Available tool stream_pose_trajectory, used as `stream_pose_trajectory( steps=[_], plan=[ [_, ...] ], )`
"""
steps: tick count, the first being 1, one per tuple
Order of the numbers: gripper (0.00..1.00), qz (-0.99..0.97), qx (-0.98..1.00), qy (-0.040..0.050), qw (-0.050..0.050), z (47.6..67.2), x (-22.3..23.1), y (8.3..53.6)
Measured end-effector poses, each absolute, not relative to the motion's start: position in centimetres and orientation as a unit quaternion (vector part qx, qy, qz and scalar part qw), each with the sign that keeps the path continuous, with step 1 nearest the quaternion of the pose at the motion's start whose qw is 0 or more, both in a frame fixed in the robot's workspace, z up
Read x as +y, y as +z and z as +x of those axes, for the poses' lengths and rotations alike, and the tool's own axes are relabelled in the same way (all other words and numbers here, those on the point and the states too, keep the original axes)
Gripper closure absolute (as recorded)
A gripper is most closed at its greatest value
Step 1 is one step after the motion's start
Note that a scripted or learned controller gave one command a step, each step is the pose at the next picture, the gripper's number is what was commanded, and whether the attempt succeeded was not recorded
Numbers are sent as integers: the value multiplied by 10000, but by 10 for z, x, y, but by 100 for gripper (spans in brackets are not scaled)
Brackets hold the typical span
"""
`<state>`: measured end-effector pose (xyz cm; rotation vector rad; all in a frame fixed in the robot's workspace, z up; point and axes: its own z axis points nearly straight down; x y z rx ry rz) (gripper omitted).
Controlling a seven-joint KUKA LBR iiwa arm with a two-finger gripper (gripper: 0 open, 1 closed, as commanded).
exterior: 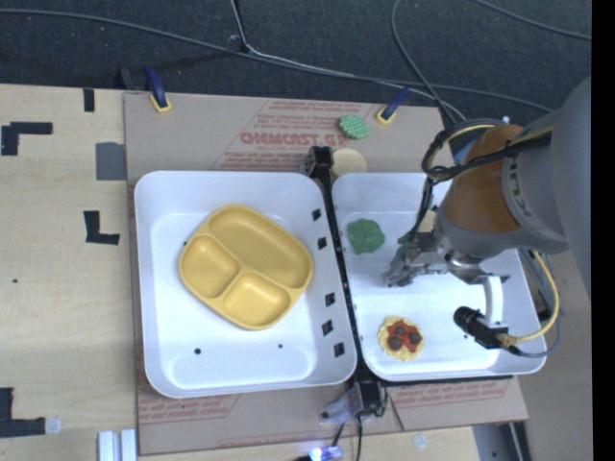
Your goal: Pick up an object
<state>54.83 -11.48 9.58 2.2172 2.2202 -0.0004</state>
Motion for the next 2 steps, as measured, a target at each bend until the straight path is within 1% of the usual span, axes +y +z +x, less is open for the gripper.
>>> stream_pose_trajectory(
  steps=[1, 2],
  plan=[
    [100, 7064, 7078, 7, 9, 552, -104, 146],
    [100, 7065, 7077, 12, 18, 562, -102, 196]
  ],
)
